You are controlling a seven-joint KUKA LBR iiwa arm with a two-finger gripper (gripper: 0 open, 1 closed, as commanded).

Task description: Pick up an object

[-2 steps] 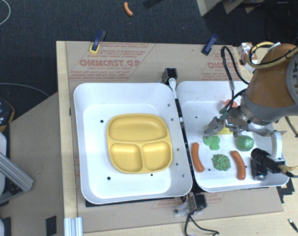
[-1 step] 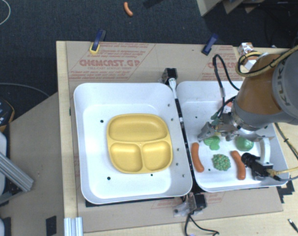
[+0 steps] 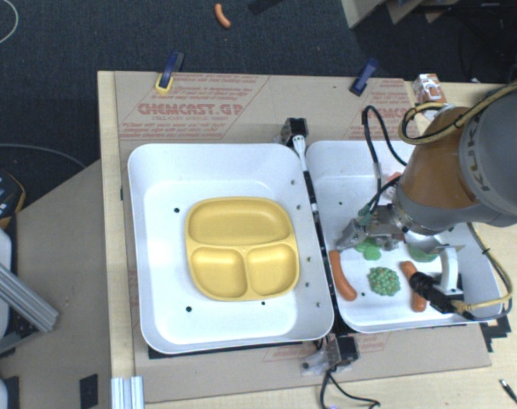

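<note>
**Pick not yet made: gripper down in the right bin, nothing seen in hand**

Down low in the right bin (image 3: 360, 164), reaching in from the right, with the gripper (image 3: 366, 235) set over a small green piece (image 3: 368, 250) near the bin's middle. Finger state impossible to read from above: too small, too much metal clutter, part hidden under the orange band (image 3: 437, 173) and wrist. No object visibly between them, so no claim of a hold.

Candidates all in the right bin, lying on its floor:
- green piece, just under or beside the gripper tip; touching or not, cannot tell
- broccoli (image 3: 383, 280), just below, near the front wall
- sausage (image 3: 342, 275), at the left side, close to the divider between bins
- carrot (image 3: 408, 269), small and orange, right of the broccoli
- a second reddish piece (image 3: 420, 298) near the black cable at the front right

Over in the left bin (image 3: 147, 228), a yellow tray (image 3: 241, 247) with three compartments, sitting mid-floor, well apart from the arm.

Judged progress: approach done, descent apparently done or nearly so. Left to do: close on something, most likely the green piece given the position, then lift clear of the floor. Nothing raised yet, as far as can be seen. Risk worth noting: a flat, small target, easy to pinch past or nudge aside.
</note>
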